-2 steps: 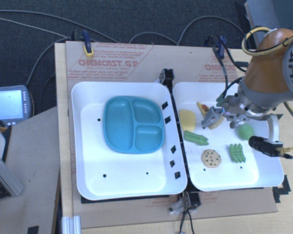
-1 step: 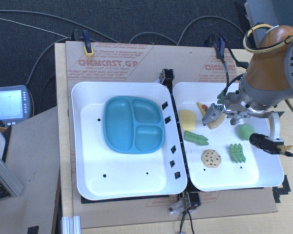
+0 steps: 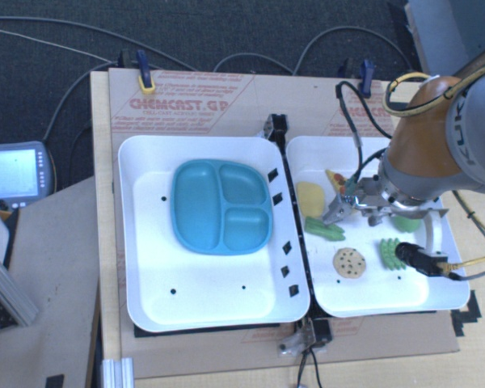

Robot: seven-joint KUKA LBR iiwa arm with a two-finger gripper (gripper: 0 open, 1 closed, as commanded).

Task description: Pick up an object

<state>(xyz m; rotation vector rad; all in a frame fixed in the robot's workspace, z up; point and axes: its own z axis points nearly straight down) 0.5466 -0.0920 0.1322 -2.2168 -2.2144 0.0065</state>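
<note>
The right bin (image 3: 372,297) holds several small items. A pale yellow piece (image 3: 309,196) lies near its left wall, with a green pod (image 3: 324,229) just below it. My gripper (image 3: 338,210) hangs low between these two, right above the pod's upper end, and nothing is visibly held in it. A round speckled cookie (image 3: 349,263) lies toward the front. A ridged green piece (image 3: 388,251) sits to the right of the cookie. A small yellow and red item (image 3: 336,179) lies behind the gripper. Another green item (image 3: 407,223) is partly hidden under the wrist.
The left bin (image 3: 145,297) holds a blue divided plate (image 3: 221,206). A black divider with clips (image 3: 286,217) runs between the bins. The arm (image 3: 428,148) covers the right bin's back right part. Cables trail behind the bench.
</note>
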